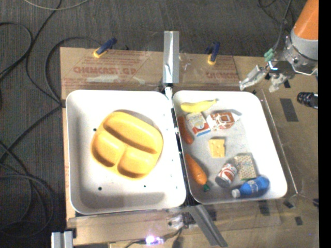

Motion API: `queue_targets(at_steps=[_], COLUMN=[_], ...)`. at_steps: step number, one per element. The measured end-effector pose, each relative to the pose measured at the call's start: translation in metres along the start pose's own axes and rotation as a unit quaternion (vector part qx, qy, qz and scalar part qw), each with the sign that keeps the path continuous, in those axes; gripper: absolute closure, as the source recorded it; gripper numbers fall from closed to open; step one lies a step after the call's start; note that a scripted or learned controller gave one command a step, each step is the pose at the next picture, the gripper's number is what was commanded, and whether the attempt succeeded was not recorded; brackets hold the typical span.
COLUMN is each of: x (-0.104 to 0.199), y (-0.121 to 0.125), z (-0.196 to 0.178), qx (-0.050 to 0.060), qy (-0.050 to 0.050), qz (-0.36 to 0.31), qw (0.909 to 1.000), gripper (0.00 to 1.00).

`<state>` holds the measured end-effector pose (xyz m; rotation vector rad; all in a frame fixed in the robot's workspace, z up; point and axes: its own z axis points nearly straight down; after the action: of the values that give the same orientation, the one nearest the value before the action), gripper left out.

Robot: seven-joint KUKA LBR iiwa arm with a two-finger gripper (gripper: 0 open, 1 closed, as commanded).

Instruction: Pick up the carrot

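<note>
1. The task looks barely begun. The gripper (260,77) hangs at the upper right of the frame, outside the right bin's (273,138) upper right corner and well apart from the carrot (196,171), so reaching, closing and lifting are all left to do.
2. The carrot lies in the lower left part of the right bin, against its left wall, with the green stub pointing toward the bottom of the frame. Nothing touches it from above.
3. The gripper's fingers look spread apart with nothing between them, though they are small and pale against the bench, so this is a judgement.
4. Count, bins: two white bins side by side. The left bin (83,190) holds one yellow divided plate (128,143).
5. Count, right bin: one carrot; one banana (196,106) at the top; one orange-red sausage-like piece (184,129) along the left wall above the carrot; two small red-and-white cartons (197,124) near the top; one cracker-like yellow square (217,148) in the middle; one red-and-white can (226,175); one small patterned packet (246,165); one blue bottle (252,187) at the lower right.
6. Count, bench: two blue-and-yellow clamps (105,47) on the cardboard above the bins.
7. The sausage-like piece is close in colour and lies just above the carrot, so it could be mistaken for it.
</note>
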<state>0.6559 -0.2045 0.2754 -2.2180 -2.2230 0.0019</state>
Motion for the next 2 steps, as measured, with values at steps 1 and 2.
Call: queue_targets(at_steps=[1,2], x=[0.036,0.100], y=[-0.110,-0.074], z=[0.125,0.187], qx=[0.001,-0.004], qy=[0.001,-0.002], qz=[-0.062,-0.160], qw=[0.9981,0.9871], gripper=[0.00,0.00])
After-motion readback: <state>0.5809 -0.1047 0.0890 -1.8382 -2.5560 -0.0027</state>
